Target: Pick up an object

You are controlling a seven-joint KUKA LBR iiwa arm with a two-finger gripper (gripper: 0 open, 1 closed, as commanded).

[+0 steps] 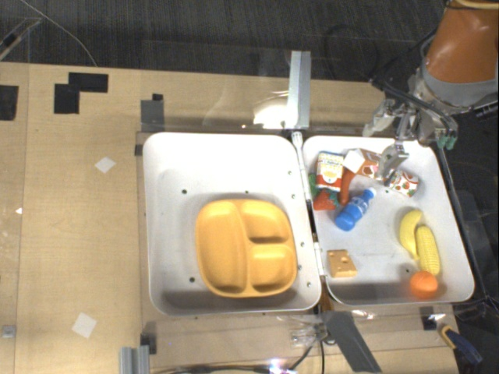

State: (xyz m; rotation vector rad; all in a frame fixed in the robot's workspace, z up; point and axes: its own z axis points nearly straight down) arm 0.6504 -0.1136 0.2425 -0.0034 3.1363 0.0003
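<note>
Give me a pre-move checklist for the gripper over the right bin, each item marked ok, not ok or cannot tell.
1. Gripper is over the right white bin, at its far end: ok.
2. An object lies under the gripper: ok; the white carton with orange print is just beside it.
3. Object already held between the fingers: cannot tell.
4. Target stands apart from its neighbours: not ok; the carton, the blue plastic bottle and the small juice box crowd together.
5. Easier targets available: ok; the orange round fruit and the tan square block lie apart.
6. Yellow divided plate in the left bin is out of the path: ok.
</note>
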